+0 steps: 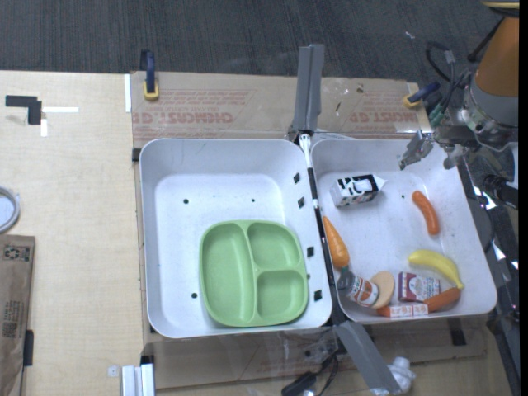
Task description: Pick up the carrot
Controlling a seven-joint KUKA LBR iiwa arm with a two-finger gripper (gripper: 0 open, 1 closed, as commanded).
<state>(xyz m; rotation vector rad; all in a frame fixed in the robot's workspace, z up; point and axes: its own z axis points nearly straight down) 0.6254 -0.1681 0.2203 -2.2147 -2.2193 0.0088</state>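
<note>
Two white bins are sitting side by side on the bench. The left bin (165, 221) is holding a green plate (254, 272) with three little sections in it. The right bin (474, 246) is holding the toy food.

The carrot (335, 242) is lying in the right bin, right up against its left wall, just beside the divider between the two bins. It is orange and long, with its thin end pointing up toward the back. Nothing is touching it from above.

A small black and white milk carton (357, 190) is lying near the back of the same bin. An orange sausage (426, 211) is lying to the right of it, well apart from the carrot. A yellow banana (436, 266) is sitting lower down, near a red and white box (417, 288) and a round tan thing (maybe a cookie, it is hard to tell) (382, 288).

The gripper (435, 148) is hanging over the back right corner of the right bin, far from the carrot. Its fingers are looking spread apart, and nothing is sitting between them.
</note>
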